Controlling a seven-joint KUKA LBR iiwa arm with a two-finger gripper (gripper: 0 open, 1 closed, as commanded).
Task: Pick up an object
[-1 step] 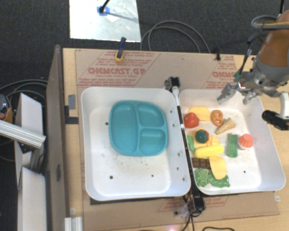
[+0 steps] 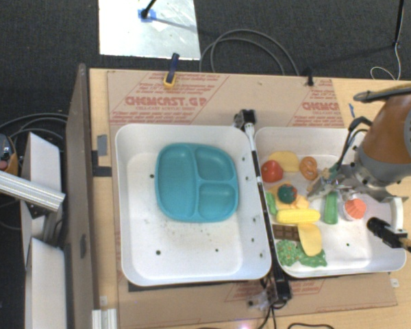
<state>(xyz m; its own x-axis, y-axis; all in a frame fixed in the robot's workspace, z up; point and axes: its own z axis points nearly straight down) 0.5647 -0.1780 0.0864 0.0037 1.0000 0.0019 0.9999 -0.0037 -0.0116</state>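
Clutter is the main hazard. In the camera view the gripper (image 2: 327, 181) hangs low in the right bin (image 2: 380, 256), at about three o'clock in the frame; whether the claw is open, closed or gripping I cannot tell. Nearest candidates: a green piece (image 2: 330, 209) at its six o'clock, an orange-red piece (image 2: 355, 208) at four o'clock. A grab here could nudge the corn (image 2: 298, 216) or pinch two toys at once. The teal tray (image 2: 195, 182) sits in the left bin (image 2: 144, 252), at nine o'clock.

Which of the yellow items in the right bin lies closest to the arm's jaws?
The corn, lying flat mid-bin just left of the green piece under the gripper. The lemon sits further up-left; the third yellow piece sits lower, nearer the front.
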